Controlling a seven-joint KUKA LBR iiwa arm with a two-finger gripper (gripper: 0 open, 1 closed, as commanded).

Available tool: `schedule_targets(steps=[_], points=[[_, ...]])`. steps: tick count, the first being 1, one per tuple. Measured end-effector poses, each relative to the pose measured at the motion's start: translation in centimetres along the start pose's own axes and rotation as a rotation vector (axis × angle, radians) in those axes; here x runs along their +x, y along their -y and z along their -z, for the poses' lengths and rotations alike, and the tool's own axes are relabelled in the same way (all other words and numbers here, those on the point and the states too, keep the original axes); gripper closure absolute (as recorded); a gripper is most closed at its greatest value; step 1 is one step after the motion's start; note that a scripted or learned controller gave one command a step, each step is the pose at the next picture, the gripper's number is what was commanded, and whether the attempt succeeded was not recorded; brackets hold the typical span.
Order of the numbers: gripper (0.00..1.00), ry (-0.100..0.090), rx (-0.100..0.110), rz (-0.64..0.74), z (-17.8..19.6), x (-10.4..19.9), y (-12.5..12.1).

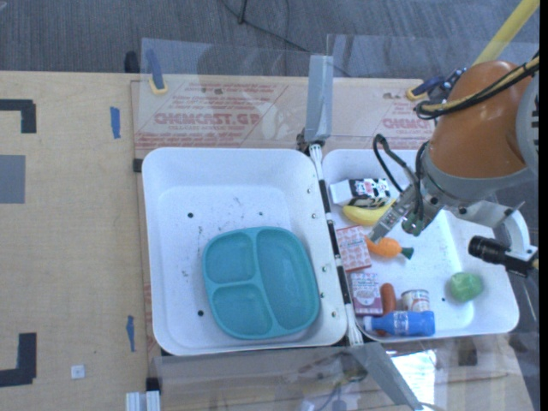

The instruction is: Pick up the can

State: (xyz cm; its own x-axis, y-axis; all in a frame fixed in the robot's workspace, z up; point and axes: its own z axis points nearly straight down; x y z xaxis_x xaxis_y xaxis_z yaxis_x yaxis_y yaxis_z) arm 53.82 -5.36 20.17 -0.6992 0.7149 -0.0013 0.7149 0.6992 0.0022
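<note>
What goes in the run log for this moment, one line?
arm: over right bin | gripper: above banana and carrot | can: untouched, near blue bottle | pick: not done

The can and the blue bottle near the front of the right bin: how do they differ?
The can is short and squat with a pale top and reddish side; the blue bottle is longer, slimmer and bright blue. The can seems to stand upright, top facing up; the bottle lies on its side. The can sits farther back, the bottle nearer the front wall. Both rest in the right bin, close together.
</note>
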Motion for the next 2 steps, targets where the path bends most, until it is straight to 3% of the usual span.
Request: schedule_targets(steps=[1,2], points=[[1.0,0.006,-0.003,0.304,6.7,-6.1,-3.2],[1.0,0.002,-0.001,0.495,-1.6,-3.2,0.7]])
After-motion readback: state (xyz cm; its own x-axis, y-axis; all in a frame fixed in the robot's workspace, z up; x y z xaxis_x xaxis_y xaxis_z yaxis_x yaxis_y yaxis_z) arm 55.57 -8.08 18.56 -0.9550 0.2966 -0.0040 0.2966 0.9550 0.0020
